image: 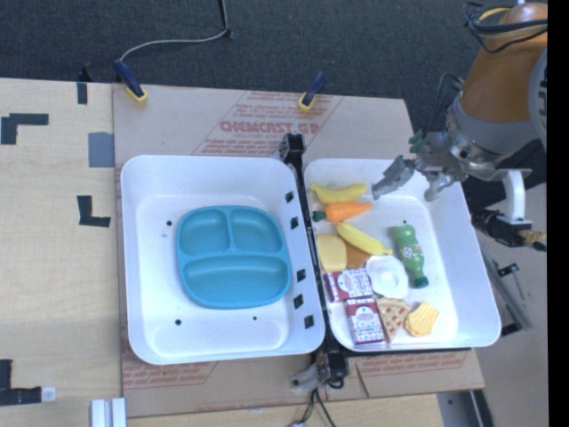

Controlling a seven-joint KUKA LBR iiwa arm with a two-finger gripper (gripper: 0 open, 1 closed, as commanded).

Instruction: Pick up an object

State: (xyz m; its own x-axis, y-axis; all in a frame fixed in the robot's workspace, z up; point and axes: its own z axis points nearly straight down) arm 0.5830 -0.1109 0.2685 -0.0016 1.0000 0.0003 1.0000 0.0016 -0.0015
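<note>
Toy food fills the right bin (471, 265): two bananas (339, 191), a carrot (347, 211), a green bottle (410, 253), a yellow block (332, 253), two small red cartons (364, 320), a white round piece (388, 278), a pizza slice (393, 313) and a ridged yellow chip (422, 318), all crowded together toward the bin's left and near side. The gripper (413, 178) hangs over the far right part of that bin, above bare white floor just right of the upper banana, with its two fingers spread and nothing between them. The left bin (142, 238) holds a blue divided plate (235, 256) lying flat near its middle. Both bins sit touching side by side on a sheet of cardboard (267, 127) with red print, which is fixed at its far edge by two yellow-and-blue clamps (130, 81). The cardboard lies on a pale wooden bench (53, 265) marked with bits of dark tape. Beyond the bench is dark carpet (311, 25) with a thin white cable (182, 38) running across it.
</note>
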